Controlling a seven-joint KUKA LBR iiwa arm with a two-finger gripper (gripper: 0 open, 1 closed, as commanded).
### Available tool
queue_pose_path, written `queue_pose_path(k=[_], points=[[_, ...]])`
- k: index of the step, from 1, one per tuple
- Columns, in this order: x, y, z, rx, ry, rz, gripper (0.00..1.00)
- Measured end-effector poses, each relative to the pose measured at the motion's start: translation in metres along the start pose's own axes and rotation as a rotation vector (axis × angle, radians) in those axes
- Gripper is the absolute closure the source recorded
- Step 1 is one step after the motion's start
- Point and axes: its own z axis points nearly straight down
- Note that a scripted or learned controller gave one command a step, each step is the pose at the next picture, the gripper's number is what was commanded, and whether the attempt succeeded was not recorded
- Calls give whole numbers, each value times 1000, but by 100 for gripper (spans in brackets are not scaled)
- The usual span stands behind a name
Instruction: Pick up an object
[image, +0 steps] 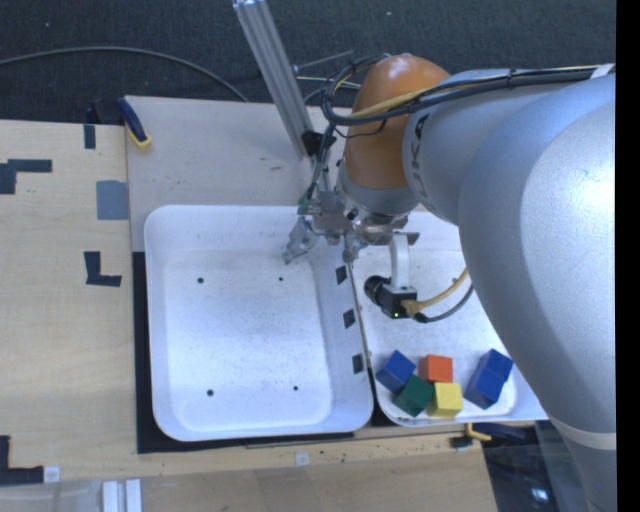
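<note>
Hovering over left bin (175, 300) top edge: claw (318, 240) (grip state unclear); blocks (440, 382) in right bin.

Two bins are set side by side on the bench (60, 330). Five blocks (437, 383) are clustered in the right bin (452, 265), at its near end; the left bin (165, 240) lies beside it.

A pale wooden bench (60, 300) with dark tape marks on its left; far behind, dark carpet floor (120, 40) crossed by a cable (150, 55)
</note>
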Motion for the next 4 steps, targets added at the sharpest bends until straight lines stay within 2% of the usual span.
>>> queue_pose_path(k=[1, 2, 3, 4], points=[[-17, 8, -42, -5, 1, 1, 0], [3, -17, -83, -4, 3, -2, 0], [-47, -31, -77, 1, -1, 7, 0], [-42, -28, 5, 7, 0, 2, 0]])
